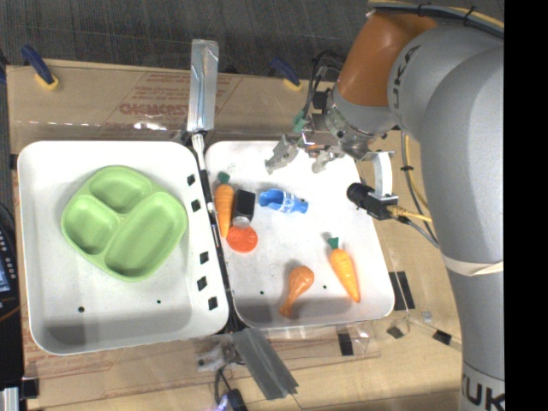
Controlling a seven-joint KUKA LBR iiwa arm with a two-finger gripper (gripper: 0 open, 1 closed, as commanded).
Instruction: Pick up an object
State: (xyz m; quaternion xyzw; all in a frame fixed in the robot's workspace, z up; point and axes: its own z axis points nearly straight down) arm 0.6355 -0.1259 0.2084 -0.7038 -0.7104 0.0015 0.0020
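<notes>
My gripper (301, 155), metal-fingered and spread apart with nothing between its fingers, hangs over the far edge of the right bin (370, 255), so the pick is not yet made: by my judgement the descent, the closing and the lift all remain. Nearest below me lies a blue bottle-shaped toy (283, 200), glossy and cylindrical, on its side. Beside it a small black block (245, 203) sits close to an orange carrot (223, 209) with a green top, lying along the bin's left wall, and a round red-orange piece (241, 238) with a pale cap lies just in front. Nearer the front lie a second tapered carrot (343, 270) and an orange pear-shaped gourd (296, 286), both smooth plastic. The left bin (51, 315) carries a matte green three-compartment plate (125, 222).
</notes>
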